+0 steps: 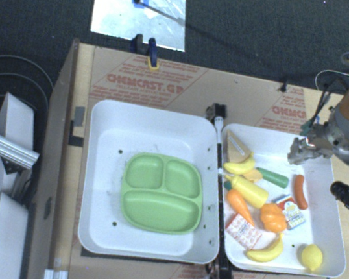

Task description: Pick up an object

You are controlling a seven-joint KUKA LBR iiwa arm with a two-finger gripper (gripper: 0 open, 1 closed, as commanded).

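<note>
Toy food lies in the right bin (334, 249): sausage (301, 192) at 2 o'clock in the bin, green piece (272, 177) and corn (248, 191) centre, carrot (241, 206), orange (272, 217), banana (264, 250) at 6, lemon (311, 256) at 4. Gripper (298, 152) hovers over the bin's 1 o'clock corner, nothing seen between its jaws; their spread cannot be told. Green plate (163, 193) sits in the left bin (107, 131).

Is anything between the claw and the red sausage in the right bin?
Nothing visible. The claw hangs above the right bin's far end, and only bare bin floor separates it from the red sausage.
</note>
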